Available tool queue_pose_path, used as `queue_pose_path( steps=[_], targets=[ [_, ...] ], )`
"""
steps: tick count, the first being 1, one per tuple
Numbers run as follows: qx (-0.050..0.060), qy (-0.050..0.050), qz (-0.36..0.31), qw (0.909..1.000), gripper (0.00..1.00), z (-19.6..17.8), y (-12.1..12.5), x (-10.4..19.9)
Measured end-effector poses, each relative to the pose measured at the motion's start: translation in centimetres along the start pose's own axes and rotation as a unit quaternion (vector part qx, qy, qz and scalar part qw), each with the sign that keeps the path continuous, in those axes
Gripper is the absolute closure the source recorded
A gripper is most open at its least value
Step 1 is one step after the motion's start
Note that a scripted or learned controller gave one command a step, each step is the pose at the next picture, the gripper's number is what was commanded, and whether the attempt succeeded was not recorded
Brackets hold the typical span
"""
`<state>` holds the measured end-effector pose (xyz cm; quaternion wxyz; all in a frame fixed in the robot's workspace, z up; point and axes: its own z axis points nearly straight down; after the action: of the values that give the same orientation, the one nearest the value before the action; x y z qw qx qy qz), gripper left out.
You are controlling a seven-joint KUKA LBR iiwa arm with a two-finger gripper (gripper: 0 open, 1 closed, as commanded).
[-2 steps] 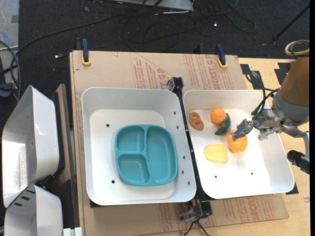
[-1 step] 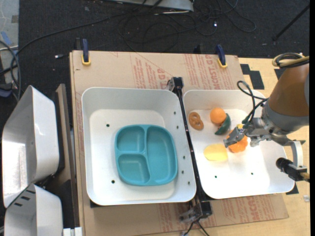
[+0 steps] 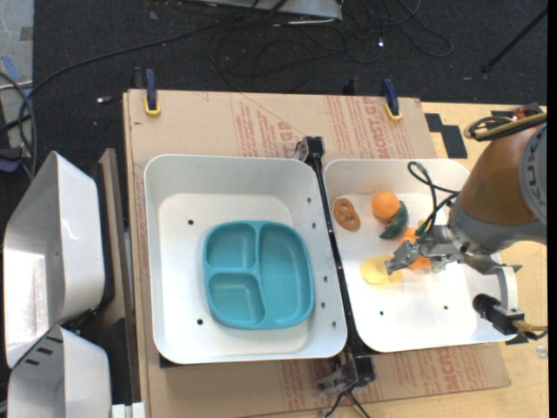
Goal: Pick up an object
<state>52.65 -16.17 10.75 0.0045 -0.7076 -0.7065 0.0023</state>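
Observation:
In the right bin (image 3: 435, 325) lie a brown pretzel (image 3: 346, 213), an orange ball (image 3: 385, 205) with a dark green piece (image 3: 396, 225) beside it, and a pale yellow object (image 3: 375, 272). My gripper (image 3: 402, 259) reaches in from the right, low over the bin, just right of the yellow object and touching or nearly touching it. A small orange item (image 3: 418, 262) sits right against the gripper body, partly hidden. The grey arm (image 3: 500, 198) covers the bin's right side.
The left bin (image 3: 174, 259) holds a teal divided plate (image 3: 258, 274). A black divider (image 3: 329, 225) runs between the bins. Cardboard (image 3: 261, 120) lies under both, held by clamps at the back. White containers (image 3: 48, 251) stand at the far left.

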Motion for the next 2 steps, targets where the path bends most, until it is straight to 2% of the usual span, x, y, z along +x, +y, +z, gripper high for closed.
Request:
queue_pose_path(
  steps=[1,2],
  targets=[
    [0.000,0.000,0.000,1.0000,1.00,-0.9,0.1,0.0],
    [-0.005,-0.002,-0.002,1.0000,1.00,-6.8,0.3,-0.4]
  ],
)
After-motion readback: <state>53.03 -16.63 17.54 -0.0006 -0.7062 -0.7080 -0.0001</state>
